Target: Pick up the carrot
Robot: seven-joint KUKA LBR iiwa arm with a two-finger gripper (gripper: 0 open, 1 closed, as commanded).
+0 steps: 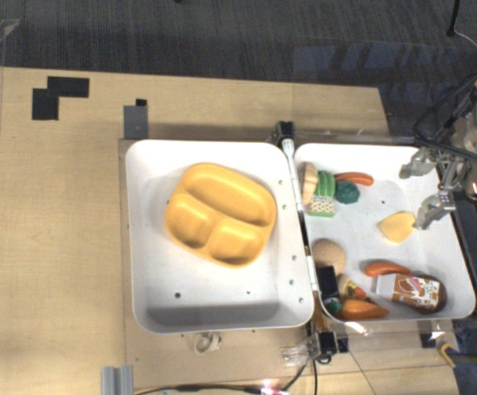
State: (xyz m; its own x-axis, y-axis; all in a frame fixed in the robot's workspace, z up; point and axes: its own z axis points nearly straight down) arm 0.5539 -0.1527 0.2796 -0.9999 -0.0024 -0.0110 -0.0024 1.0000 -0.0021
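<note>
The carrot (363,309), orange with a green top, lies in the front left corner of the right bin (436,156), beside the bin's front wall. My gripper (424,192) hangs over the right side of that bin, well behind and to the right of the carrot. Its two grey fingers (430,212) are spread, so it is open with nothing between them. A yellow wedge (397,227) lies just left of the nearer finger.
A brown sauce bottle (409,291) and a red-orange sausage shape (386,267) lie right of the carrot. A tan ball (327,253) and a black item (327,281) sit behind it. Green and red toy foods (337,186) lie at the back left. A large yellow object (219,212) sits in the left bin (152,303).
</note>
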